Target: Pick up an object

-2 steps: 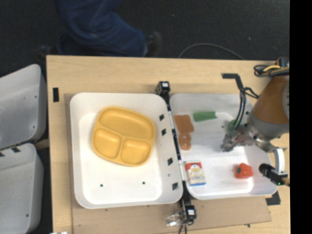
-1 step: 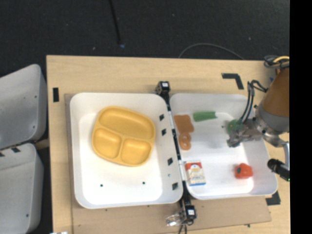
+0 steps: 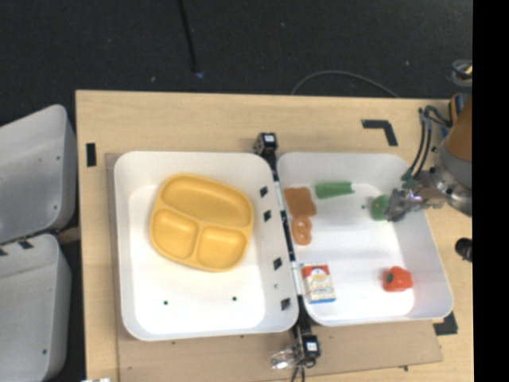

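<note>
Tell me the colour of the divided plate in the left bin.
The divided plate is yellow, a mustard shade, seen plainly in the camera view.

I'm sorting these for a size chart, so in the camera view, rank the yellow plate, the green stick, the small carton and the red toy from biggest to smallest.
1. Yellow plate, by far the largest.
2. Small carton and green stick: they look about alike in area, so I won't rank them.
3. Red toy, the smallest.

At the right edge of the frame, the arm (image 3: 455,161) is seen as a rounded grey body with an orange band above the wrist. Dark cables are looped beside it. A metallic grey gripper (image 3: 400,203) is mounted at its end.
</note>
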